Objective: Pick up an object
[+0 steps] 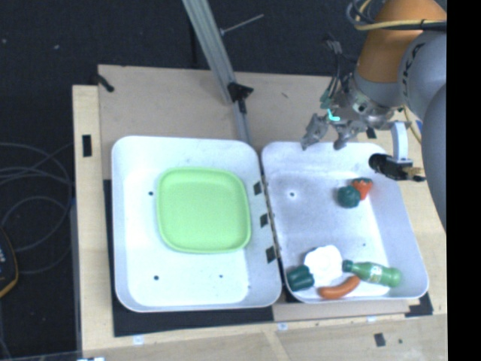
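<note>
My gripper (325, 138) hangs above the far edge of the right bin (316, 201), fingers spread apart and nothing between them. In that bin a dark teal ball (347, 196) lies against a small orange-red piece (363, 188) near the far right. At the near end lie a white lump (325, 261), a dark green cup (300, 278), a green bottle (373, 273) and an orange sausage (338, 288). All of them lie well below and apart from the gripper.
The left bin (135, 224) holds a light green square plate (204, 209). A grey metal pole (214, 43) slants from the top down to the gap between the bins. The arm's grey and orange body (398, 36) fills the upper right.
</note>
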{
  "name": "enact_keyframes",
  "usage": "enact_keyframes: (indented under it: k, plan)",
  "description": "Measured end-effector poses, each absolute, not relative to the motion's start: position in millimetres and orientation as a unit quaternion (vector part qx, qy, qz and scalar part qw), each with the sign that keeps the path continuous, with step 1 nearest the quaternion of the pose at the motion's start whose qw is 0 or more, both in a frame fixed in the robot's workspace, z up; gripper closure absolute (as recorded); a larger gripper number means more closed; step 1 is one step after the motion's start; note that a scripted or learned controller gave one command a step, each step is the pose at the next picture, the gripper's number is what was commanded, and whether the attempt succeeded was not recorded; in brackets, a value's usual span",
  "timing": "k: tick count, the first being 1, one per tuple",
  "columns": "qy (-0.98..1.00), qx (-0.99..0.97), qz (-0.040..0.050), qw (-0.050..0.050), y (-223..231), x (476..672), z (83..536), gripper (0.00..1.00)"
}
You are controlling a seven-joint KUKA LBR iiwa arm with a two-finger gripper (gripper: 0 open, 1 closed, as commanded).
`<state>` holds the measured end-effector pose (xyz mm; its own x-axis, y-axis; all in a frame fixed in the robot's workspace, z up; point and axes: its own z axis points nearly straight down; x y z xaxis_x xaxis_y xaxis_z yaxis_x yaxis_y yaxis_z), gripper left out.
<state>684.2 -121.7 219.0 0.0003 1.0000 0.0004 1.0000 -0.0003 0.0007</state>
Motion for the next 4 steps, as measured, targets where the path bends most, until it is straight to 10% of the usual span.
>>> enact_keyframes:
  k: [3, 4]
  plan:
    - [0.707, 0.707, -0.0015, -0.001, -116, 678.7, 108, 0.00]
    - [0.707, 0.707, 0.0004, 0.001, -116, 680.4, 122, 1.00]
